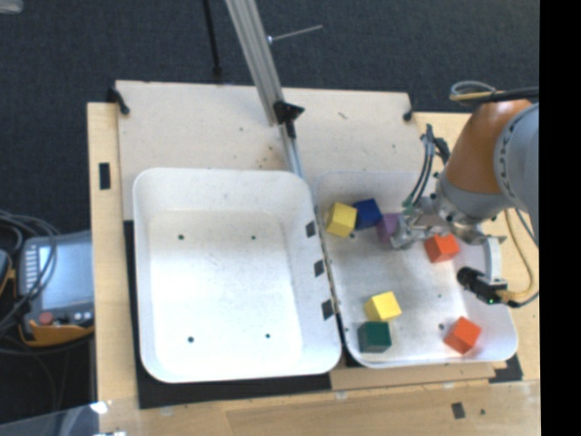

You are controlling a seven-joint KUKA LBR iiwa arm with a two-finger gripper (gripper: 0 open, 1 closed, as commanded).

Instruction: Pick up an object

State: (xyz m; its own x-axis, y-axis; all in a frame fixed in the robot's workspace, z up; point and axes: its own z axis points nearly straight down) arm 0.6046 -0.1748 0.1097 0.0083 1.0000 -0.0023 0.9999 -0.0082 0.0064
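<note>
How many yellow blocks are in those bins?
2, both in the right bin. One yellow block sits at its upper left, touching a blue block; the other is lower, just above a green block. The arm may hide more.

- The arm (508, 153) was grey, with a broad, rounded orange band above the wrist.
- Thin dark cables ran down its left side toward the wrist.
- The gripper (413, 230) was a pale metallic unit; beside it sat a black fitting.
</note>
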